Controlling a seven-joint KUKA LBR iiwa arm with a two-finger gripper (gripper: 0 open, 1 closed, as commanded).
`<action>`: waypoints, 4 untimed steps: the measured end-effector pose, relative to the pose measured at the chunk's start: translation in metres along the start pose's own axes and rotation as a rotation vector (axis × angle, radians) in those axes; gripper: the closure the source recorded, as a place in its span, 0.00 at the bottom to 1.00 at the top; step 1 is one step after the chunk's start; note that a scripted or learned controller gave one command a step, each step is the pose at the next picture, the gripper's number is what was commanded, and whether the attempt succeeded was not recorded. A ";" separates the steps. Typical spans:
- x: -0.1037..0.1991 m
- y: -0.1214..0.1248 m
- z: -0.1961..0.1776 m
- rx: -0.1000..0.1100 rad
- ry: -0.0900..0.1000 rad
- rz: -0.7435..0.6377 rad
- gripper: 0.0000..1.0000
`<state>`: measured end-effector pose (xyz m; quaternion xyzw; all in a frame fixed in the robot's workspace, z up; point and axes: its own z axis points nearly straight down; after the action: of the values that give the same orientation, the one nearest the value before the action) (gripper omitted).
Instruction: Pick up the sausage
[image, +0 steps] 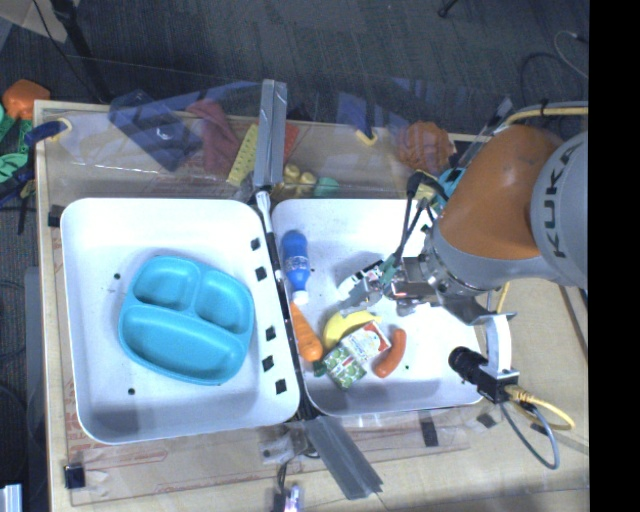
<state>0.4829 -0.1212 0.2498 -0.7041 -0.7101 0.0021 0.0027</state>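
Sausage (391, 353) touching carton (353, 357), banana (347, 324) beside, claw (372, 285) above

A dark grey carpeted floor (300, 45) is seen beyond the pale wooden bench (560, 450), which is evenly lit.

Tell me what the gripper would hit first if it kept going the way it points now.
The gripper points left and down into the right white bin. Straight on, it would probably meet the yellow banana first, not the red-orange sausage, which lies off to the side. Depth is unclear from this one view.
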 end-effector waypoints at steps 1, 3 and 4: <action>-0.076 0.043 0.048 -0.002 -0.001 -0.118 0.00; -0.049 0.093 0.160 -0.001 0.001 0.146 0.00; -0.051 0.158 0.088 0.000 0.001 0.579 0.00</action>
<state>0.6403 -0.1711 0.1610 -0.8774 -0.4797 0.0026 0.0025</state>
